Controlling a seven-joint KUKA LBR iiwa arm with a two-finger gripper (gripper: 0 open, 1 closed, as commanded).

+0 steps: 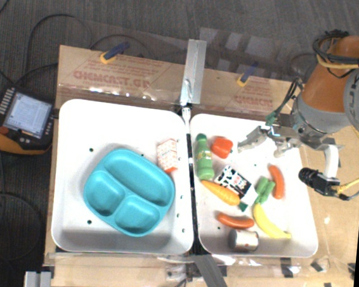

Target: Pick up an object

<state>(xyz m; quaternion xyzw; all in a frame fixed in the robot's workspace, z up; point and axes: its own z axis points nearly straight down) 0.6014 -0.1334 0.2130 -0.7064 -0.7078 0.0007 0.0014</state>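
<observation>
In the camera view, the grey arm (340, 74) with its orange band reached in from the right, and the claw (268, 141) hung over the upper right part of the right bin (303, 242). Its two fingers (252, 141) stood spread apart and nothing was between them.

Below and left of the claw, the right bin held many toy foods. A green cucumber-like piece (203, 156) lay along the left wall, with an orange-red pepper (222, 146) just beside it. A black-and-white carton (234, 181) lay near the middle, touching a carrot (220, 192) below it. A small green piece (263, 188) and a red sausage (277, 181) lay to the right, and a banana (269, 222) under them. Another red sausage (236, 221) lay above a metal can (244, 240), which was perhaps lying on its side; the view was not clear there.

The left bin (79, 123) held a teal divided plate (130, 192) and a small snack packet (167, 154) near the upper right corner. A handheld control pad (21, 120) lay on the floor at the left of the desk (123, 70).
</observation>
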